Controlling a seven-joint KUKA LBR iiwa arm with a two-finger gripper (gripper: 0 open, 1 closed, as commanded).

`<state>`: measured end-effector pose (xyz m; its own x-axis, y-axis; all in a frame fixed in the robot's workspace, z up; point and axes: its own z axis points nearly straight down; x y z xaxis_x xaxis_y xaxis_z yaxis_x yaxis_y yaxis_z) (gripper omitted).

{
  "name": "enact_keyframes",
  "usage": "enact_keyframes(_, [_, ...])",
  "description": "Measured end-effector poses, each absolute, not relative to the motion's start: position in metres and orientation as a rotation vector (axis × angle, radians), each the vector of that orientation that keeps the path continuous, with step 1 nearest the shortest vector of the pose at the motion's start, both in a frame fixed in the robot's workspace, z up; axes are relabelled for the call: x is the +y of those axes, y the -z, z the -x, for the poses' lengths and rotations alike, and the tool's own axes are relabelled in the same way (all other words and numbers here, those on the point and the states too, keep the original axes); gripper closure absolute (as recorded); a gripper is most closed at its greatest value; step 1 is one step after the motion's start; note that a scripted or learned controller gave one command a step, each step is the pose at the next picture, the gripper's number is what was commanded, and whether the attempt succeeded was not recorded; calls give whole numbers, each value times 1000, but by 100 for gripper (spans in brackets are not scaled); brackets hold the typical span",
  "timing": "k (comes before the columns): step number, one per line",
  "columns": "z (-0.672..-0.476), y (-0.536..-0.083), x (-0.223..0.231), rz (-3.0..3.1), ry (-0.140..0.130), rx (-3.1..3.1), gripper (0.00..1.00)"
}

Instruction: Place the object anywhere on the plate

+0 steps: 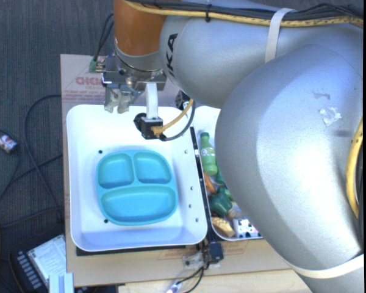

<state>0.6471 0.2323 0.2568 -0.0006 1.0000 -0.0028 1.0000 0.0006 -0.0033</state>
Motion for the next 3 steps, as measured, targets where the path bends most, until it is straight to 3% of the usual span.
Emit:
enact_keyframes(1, [-667,-149,232,2221,-10,-2220,100])
enact_keyframes(2, [-648,-248,158,2225,2,-2223,100])
enact_keyframes(3, [-668,-269,221,2219,0,-2224,100])
